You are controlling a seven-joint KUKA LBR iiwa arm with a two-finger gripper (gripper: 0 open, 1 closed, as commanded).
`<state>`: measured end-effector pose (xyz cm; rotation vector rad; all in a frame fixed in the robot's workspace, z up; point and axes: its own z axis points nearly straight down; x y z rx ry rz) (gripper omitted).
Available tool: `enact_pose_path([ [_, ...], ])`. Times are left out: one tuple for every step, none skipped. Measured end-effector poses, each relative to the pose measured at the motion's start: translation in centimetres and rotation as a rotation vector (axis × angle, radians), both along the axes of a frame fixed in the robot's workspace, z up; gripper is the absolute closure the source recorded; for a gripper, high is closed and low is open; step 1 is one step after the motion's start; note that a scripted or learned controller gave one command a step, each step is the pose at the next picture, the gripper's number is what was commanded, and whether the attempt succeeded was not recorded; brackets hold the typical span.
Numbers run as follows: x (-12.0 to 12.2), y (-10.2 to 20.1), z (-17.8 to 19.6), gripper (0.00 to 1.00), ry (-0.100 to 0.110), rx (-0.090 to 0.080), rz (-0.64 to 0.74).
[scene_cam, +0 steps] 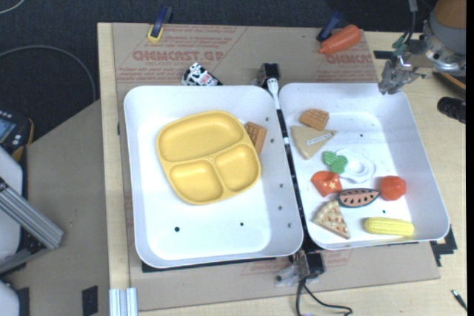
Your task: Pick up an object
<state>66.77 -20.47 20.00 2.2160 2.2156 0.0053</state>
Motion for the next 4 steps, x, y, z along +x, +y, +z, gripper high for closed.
enact_pose_path([
  [0.1, 0.0, 2.8, 1.00, 0.001, 0.001, 0.001],
  [0.3, 5.5, 1.8, 1.00, 0.010, 0.005, 0.006],
  [-0.1, 11.1, 3.0, 1.00, 0.009, 0.005, 0.006],
  [-0.2, 17.6, 3.3, 1.00, 0.009, 0.006, 0.007],
])
